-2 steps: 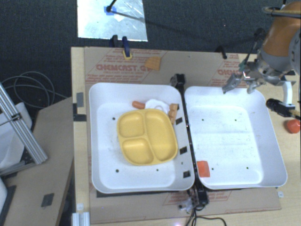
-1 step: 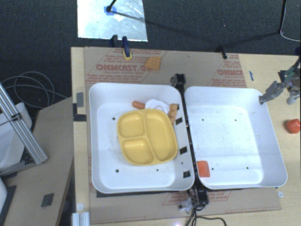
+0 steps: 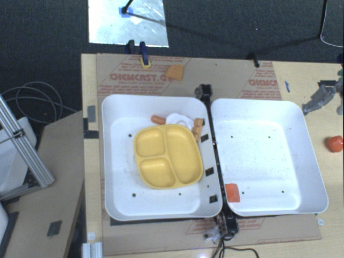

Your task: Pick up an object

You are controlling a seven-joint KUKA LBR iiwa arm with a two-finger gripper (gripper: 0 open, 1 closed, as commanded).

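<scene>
You have two white bins side by side on the table (image 3: 301, 71). The left bin (image 3: 115, 144) holds a yellow divided plate (image 3: 167, 156) lying flat near its middle, three compartments facing up. Just behind the plate, toward the far wall, lies a small orange sausage-shaped piece (image 3: 158, 120), and beside it a white object (image 3: 179, 121) partly tucked behind the plate's rim. A small tan piece (image 3: 198, 127) sits close to the bin's right wall, just beside the plate's far right corner.

The right bin (image 3: 309, 160) carries one thing you can pick out: a small orange block (image 3: 232, 192) in its near left corner, tight against the wall next to the black clips joining the two bins. That wall and the corner crowd the block on two sides.

The hand (image 3: 321, 97) is at the right edge of the view, above the table and outside the right bin's far right corner, well apart from everything in the bins. It is grey and small here, and you cannot tell whether it is released or clenched; nothing shows in it.

Outside the bins, an orange-red object (image 3: 334, 143) rests on the table near the right edge, and a tan piece (image 3: 174, 72) lies on the cardboard behind the left bin. A shiny sheet (image 3: 128, 14) lies on the dark floor beyond the table.
</scene>
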